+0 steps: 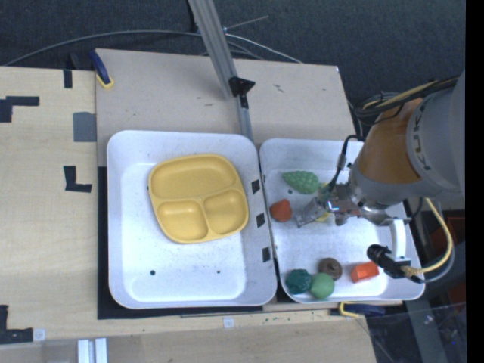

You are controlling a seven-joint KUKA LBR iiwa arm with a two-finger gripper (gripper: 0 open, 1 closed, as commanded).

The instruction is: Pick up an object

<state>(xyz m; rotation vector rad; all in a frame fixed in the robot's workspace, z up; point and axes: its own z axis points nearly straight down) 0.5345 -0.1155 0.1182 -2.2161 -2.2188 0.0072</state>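
While the arm (401, 153) is reaching in over the right bin (393, 290), its claw (311, 216) is hanging low near the bin's middle; whether it is clenched or released cannot be told from this slant. Nothing is showing in its grasp. An orange-red ball (280, 210) is lying just left of the claw, a green leafy piece (301, 181) just above it. Below it are sitting a brown ring (330, 267), a light green ball (322, 286) and a dark green lump (298, 281). A yellow divided plate (198, 197) is resting in the left bin (125, 225), well left of the claw.
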